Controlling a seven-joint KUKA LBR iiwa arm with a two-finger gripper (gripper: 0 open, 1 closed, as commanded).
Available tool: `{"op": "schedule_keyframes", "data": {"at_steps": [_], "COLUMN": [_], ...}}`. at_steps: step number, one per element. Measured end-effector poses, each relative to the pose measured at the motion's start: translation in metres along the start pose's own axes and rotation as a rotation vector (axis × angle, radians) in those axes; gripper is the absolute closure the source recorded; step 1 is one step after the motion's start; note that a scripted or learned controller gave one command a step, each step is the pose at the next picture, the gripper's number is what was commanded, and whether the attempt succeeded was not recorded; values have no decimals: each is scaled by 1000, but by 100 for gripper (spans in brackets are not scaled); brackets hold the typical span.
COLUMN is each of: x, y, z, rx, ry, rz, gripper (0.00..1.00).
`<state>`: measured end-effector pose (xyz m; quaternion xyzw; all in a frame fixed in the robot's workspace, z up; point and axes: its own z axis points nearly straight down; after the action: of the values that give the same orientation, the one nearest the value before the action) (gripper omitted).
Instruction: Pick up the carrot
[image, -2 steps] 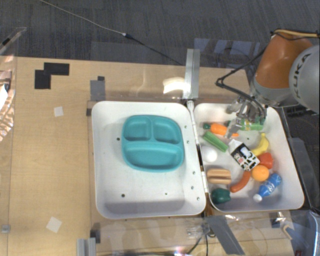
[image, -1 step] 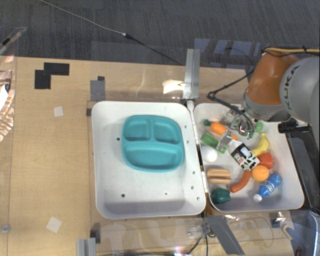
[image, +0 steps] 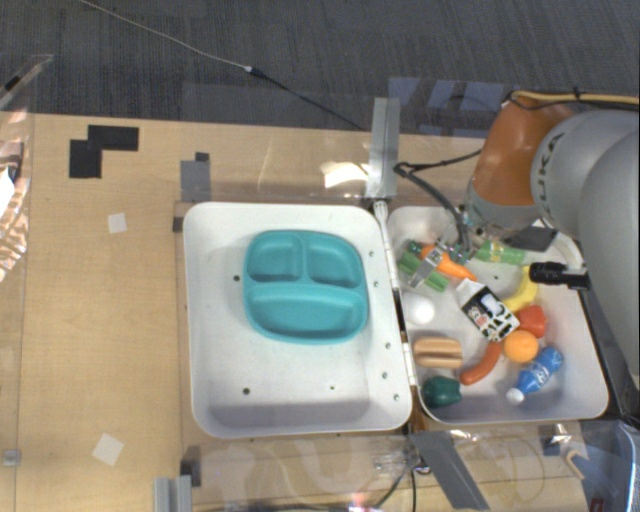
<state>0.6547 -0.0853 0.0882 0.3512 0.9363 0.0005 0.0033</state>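
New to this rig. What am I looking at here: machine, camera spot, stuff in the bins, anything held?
One fixed camera looks down at a slant on two shallow white bins. The grey arm with an orange band reaches in from the right; it is a KUKA robot arm with a two-finger hand. The hand is low over the right white bin, at the small orange carrot; whether it grips it is unclear. That bin also holds a hot dog bun, red sausage, orange ball and blue bottle. The left white bin holds a teal divided plastic plate.
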Motion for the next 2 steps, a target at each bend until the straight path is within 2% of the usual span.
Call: {"op": "schedule_keyframes", "data": {"at_steps": [1,2], "x": [-1,3], "y": [3,-54], "z": [-13,-178], "rx": [-5,-8], "ry": [-9,-14], "rz": [-9,12], "gripper": [100,100]}}
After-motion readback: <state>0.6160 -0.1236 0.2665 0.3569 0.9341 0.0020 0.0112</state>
